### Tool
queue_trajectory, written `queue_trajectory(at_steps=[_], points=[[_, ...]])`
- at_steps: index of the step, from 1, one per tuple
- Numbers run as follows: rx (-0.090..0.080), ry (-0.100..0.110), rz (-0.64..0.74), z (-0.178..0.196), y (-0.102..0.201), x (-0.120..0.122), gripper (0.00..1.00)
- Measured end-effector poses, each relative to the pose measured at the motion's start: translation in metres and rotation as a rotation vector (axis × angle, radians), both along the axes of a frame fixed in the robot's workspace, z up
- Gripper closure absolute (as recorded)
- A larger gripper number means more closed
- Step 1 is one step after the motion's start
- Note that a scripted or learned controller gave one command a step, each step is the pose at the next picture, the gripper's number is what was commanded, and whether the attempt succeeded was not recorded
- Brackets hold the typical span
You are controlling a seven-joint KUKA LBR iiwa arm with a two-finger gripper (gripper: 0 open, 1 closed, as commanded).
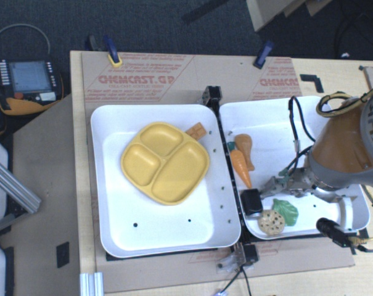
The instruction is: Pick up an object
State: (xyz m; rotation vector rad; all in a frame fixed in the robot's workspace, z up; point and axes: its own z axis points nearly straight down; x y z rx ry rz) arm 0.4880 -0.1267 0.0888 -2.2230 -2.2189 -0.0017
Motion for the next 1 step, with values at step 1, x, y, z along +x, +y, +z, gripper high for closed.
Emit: queue_trajectory(at_steps=[1], points=[[0.0,-0.012,0.002,0.0128,0.0016,0.0038,1.0]])
